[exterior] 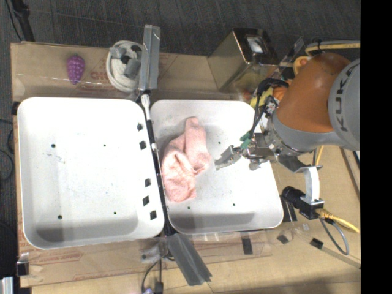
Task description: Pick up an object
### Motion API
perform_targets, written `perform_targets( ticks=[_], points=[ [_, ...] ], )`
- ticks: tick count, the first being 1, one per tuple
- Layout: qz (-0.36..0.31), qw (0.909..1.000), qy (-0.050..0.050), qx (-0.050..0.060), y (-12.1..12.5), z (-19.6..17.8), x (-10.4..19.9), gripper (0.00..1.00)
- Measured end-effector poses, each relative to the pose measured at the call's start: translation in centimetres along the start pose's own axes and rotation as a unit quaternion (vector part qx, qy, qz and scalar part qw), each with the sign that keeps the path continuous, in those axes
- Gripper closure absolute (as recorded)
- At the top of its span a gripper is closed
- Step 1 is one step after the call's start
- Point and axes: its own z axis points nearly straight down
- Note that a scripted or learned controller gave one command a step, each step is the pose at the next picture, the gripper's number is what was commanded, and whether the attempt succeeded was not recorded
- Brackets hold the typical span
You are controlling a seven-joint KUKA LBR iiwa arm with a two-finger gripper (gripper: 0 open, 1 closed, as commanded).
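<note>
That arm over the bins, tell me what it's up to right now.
The grey and orange arm reaches in from the right over the right bin. Its gripper sits just right of a crumpled pink cloth lying against that bin's left wall. Nothing is between its fingers, so the cloth is not yet picked up. The left bin has no part in this. A purple grape-like toy and a white roll rest on the bench beyond the bins.
</note>
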Motion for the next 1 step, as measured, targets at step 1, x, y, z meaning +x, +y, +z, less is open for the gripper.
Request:
perform_targets(
  ticks=[1],
  points=[
    [-0.056,0.9984,0.000,0.001,4.88,6.18,0.94,0.00]
  ],
)
